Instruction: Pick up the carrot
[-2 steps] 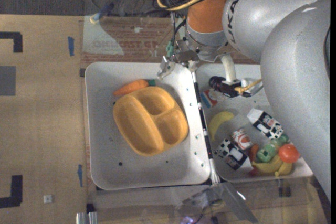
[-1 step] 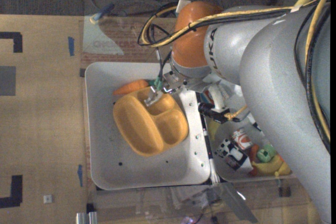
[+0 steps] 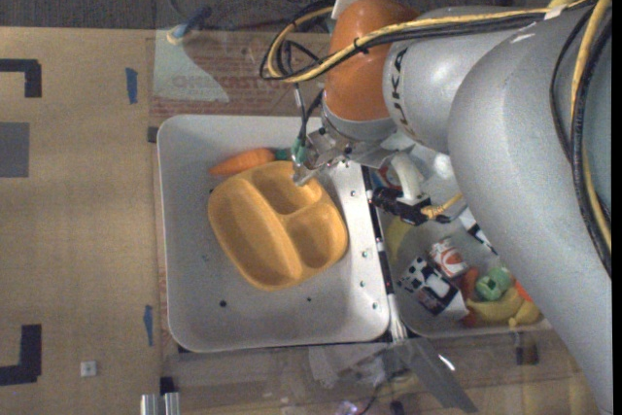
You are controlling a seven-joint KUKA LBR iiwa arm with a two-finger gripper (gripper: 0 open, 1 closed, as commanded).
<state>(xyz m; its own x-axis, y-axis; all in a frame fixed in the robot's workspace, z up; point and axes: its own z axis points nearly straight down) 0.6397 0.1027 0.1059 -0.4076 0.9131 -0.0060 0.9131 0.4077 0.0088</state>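
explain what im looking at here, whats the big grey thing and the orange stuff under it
The big grey thing is a robot arm, seen by one camera fixed above the bench, looking down at a slant. The arm reaches in from the right. At its tip is a small pincer, hovering over the far edge of a yellow tray with three compartments. Just beyond the tray lies a carrot, which the robot is meant to pick up; it is not held yet. Both sit in the left white bin. The right bin holds a jumble of small toys.
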